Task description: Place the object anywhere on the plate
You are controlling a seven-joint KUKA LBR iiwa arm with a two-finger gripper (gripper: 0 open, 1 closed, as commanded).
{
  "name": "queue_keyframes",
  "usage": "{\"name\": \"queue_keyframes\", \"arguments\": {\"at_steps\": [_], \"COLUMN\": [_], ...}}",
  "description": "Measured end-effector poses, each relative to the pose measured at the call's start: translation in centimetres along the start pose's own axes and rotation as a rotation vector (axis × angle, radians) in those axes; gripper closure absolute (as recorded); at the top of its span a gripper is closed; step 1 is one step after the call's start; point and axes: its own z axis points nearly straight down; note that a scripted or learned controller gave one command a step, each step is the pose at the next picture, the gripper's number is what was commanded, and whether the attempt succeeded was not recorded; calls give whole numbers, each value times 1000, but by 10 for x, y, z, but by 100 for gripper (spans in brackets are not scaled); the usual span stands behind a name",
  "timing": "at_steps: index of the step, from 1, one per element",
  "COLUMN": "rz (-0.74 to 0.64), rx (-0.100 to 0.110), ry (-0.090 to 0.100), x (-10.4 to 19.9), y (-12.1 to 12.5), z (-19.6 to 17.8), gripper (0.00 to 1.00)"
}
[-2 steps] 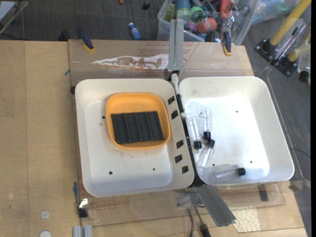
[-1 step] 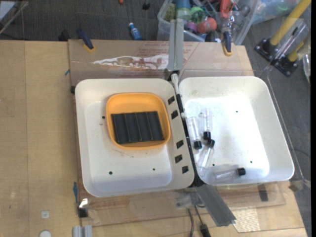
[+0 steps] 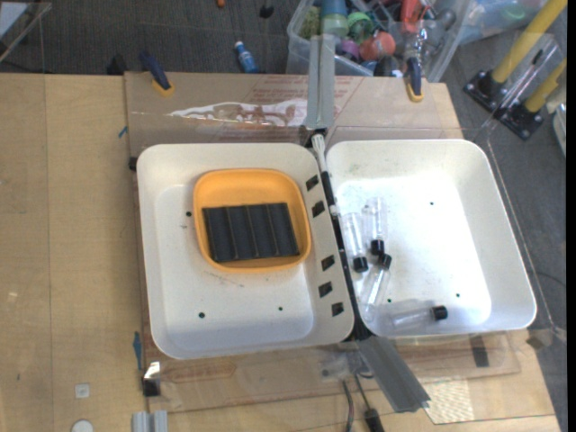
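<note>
An orange plate point(image 3: 209, 193) sits in the left white bin point(image 3: 171, 322), with a black ribbed rectangular block point(image 3: 250, 231) lying flat on its middle. In the right white bin point(image 3: 486, 196) lie several clear plastic tubes with black caps: a cluster point(image 3: 369, 241) near the bin's left wall and one tube point(image 3: 416, 314) by the front edge.
A grey divider strip with black clips point(image 3: 326, 241) runs between the two bins. Behind the bench stands a clear box of colourful toys point(image 3: 378, 16). A yellow-and-black stand point(image 3: 522, 70) is at the back right.
</note>
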Motion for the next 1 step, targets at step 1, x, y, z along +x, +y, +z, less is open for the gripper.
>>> {"name": "queue_keyframes", "arguments": {"at_steps": [1], "rz": [-200], "rx": [-1], "ry": [0], "x": [0], "y": [0], "z": [0], "gripper": [100]}}
